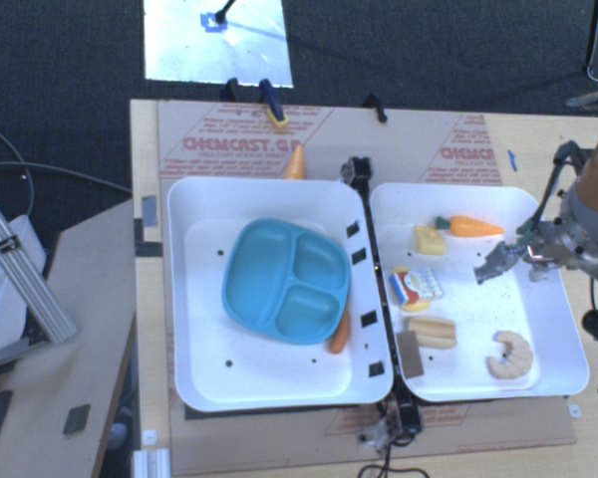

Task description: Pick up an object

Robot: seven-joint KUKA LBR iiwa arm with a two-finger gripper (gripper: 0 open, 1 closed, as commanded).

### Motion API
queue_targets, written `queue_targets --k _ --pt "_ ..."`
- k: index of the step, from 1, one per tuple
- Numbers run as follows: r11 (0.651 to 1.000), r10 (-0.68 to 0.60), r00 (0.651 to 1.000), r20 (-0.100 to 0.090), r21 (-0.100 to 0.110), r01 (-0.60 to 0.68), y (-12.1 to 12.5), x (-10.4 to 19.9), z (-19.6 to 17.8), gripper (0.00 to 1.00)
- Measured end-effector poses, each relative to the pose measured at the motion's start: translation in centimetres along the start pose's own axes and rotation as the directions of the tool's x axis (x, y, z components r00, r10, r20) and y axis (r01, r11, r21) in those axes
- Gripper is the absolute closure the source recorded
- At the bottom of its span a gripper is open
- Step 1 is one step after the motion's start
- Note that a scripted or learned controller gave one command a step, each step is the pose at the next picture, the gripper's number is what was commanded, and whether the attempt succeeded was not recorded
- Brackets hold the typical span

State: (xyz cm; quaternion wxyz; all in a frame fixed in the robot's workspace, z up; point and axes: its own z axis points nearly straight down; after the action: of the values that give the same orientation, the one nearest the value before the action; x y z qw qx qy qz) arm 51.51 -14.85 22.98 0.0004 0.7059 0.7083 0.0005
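Hovering our gripper [512,263] over the right bin [558,312], jaws spread and empty; the carrot [470,227] lies just up-left of them, long axis running left-right.

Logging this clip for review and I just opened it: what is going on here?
A robot arm reaches in from the right over the right bin, its pincer hovering with nothing visible between its fingers. Below and around it lie a toy carrot, a yellow block, a striped packet, a bread roll and a croissant. The left bin holds a blue divided plate with a small orange piece beside it. No pick has happened yet.
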Motion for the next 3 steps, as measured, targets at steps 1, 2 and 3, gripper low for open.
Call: queue_targets --k 1,2,3 --pt "1.000 0.004 1.000 -0.001 0.004 -0.004 -2.5 -1.2 13.9 0.00" --pt "1.000 0.003 1.000 0.001 -0.001 -0.003 -2.3 -1.2 12.4 1.00" --pt "1.000 -0.002 1.000 0.002 -0.004 0.002 3.3 -1.5 9.1 1.00"
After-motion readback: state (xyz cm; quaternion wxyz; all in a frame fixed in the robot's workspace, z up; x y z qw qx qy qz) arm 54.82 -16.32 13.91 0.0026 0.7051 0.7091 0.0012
